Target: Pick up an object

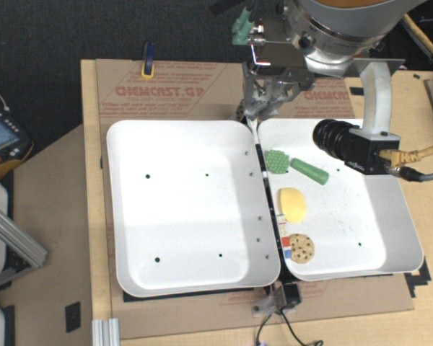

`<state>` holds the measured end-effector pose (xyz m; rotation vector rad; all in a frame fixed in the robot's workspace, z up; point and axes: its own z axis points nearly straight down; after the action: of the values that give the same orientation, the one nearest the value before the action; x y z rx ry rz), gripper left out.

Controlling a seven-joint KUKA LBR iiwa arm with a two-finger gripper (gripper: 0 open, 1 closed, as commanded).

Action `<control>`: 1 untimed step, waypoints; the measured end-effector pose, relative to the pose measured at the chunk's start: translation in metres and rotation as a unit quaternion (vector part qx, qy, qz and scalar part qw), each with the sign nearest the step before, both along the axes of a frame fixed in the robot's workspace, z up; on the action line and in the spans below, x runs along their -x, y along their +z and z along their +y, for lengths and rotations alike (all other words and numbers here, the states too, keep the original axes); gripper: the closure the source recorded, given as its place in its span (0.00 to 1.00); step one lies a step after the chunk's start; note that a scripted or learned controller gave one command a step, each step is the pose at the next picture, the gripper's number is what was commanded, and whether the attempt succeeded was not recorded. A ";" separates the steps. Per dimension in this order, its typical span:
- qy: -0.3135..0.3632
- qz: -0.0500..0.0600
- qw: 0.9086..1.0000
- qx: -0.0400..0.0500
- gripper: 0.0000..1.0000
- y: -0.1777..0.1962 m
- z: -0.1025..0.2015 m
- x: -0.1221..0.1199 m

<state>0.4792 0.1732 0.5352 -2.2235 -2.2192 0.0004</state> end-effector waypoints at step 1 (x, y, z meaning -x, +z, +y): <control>0.000 0.001 1.000 0.000 1.00 0.000 -0.014 0.000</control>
<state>0.4791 0.1588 0.5352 -2.2230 -2.2188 0.0017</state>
